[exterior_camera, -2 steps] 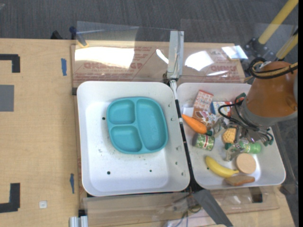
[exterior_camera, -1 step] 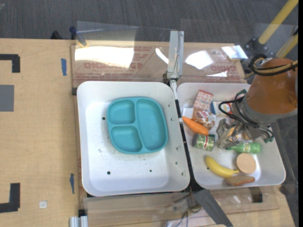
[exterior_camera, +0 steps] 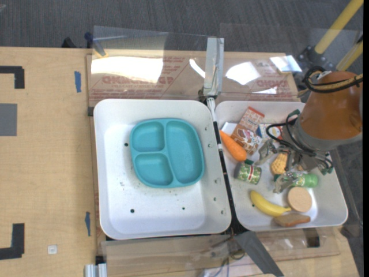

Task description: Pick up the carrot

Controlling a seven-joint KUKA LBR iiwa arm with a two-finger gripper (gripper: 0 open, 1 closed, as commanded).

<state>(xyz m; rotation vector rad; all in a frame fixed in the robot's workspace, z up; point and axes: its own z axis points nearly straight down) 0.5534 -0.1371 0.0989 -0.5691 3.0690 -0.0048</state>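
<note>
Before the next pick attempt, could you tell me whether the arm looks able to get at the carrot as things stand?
Probably yes. The carrot lies exposed on top in the right bin, by its left wall, with nothing over it. The snack packet and small green can sit close, so clearance is tight.

Two white bins sit side by side on the bench. The left bin [exterior_camera: 115, 212] holds a teal divided plate [exterior_camera: 168, 152]. In the right bin [exterior_camera: 334, 209], the carrot [exterior_camera: 233, 146] lies near the left wall, beside a small carton [exterior_camera: 249, 127] and a green can [exterior_camera: 248, 172]. A banana [exterior_camera: 267, 205] lies toward the front. The gripper [exterior_camera: 288, 169] hangs over the clutter right of the carrot, apart from it, under the orange band [exterior_camera: 331, 111].
</note>
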